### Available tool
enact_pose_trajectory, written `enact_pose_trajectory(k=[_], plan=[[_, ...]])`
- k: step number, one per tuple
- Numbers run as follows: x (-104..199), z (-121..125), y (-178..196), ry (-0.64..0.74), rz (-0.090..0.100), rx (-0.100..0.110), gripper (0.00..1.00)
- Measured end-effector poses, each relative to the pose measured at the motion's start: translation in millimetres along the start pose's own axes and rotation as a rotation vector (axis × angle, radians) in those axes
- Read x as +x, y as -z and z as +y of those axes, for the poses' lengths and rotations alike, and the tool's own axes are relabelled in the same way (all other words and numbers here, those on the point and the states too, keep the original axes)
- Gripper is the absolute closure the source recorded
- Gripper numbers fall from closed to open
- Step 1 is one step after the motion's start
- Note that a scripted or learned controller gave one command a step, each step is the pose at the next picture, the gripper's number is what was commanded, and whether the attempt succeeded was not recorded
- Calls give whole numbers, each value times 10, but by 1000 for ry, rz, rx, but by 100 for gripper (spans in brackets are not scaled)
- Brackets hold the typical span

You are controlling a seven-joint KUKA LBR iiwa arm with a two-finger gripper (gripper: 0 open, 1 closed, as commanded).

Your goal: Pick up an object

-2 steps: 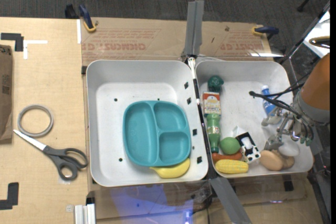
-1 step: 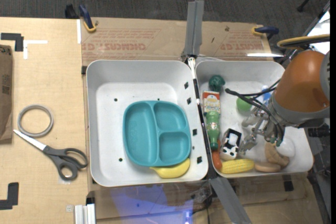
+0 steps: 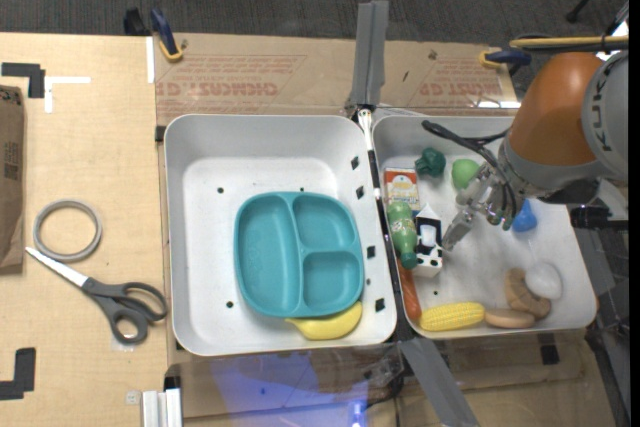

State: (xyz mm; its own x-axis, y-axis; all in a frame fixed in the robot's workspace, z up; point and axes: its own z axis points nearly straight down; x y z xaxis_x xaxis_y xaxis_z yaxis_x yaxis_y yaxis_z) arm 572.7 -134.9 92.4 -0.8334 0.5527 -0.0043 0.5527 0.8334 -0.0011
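Gripper (image 3: 470,215): centre-right of the frame; we cannot tell its finger state.
Nearest target: black-and-white toy (image 3: 428,245), lower left.
Advice: we centre over it before descending.

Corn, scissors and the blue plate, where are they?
corn (image 3: 452,317), camera view, middle of the yellow cob
scissors (image 3: 110,297), camera view, where the blades meet the handles
blue plate (image 3: 270,250), camera view, floor of its big compartment

The arm (image 3: 575,120) is grey with a broad, rounded orange band above the wrist. Black cables loop across it toward the hand (image 3: 462,223), a small silvery metal piece with slim fingers.
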Motion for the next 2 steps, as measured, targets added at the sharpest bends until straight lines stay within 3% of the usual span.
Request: enact_pose_trajectory(k=[1,2], plan=[[-507,508,2,-86,0,-1,0],[-450,-398,3,-81,1,-1,0]])
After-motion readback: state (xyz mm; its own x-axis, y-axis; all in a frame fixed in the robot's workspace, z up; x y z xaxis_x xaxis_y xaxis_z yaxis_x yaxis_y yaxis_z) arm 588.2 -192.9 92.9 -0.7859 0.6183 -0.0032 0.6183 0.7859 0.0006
